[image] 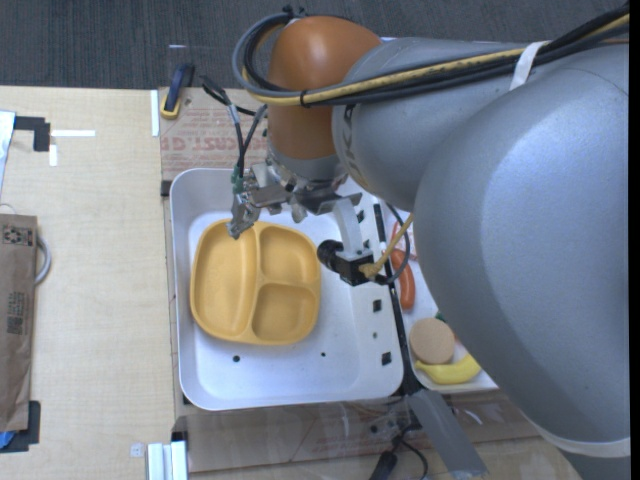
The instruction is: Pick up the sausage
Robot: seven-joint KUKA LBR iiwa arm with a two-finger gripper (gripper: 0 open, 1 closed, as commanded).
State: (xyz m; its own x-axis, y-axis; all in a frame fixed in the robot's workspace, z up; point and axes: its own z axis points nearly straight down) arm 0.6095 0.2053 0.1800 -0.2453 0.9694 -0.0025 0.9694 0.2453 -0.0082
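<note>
The sausage (405,279) is a slim red-orange piece lying lengthwise in the right bin, just right of the wall between the bins, and the arm hides part of it. My gripper (242,220) hangs over the left bin, well left of the sausage. Its tip is at the far rim of a yellow divided plate (255,286). Nothing shows in its grip.
The yellow plate fills much of the left bin (185,298). In the right bin, a round tan bun (433,340) and a yellow banana (452,372) lie near the sausage's front end. The big grey arm covers most of the right bin. A brown paper bag (15,318) lies at the far left.
</note>
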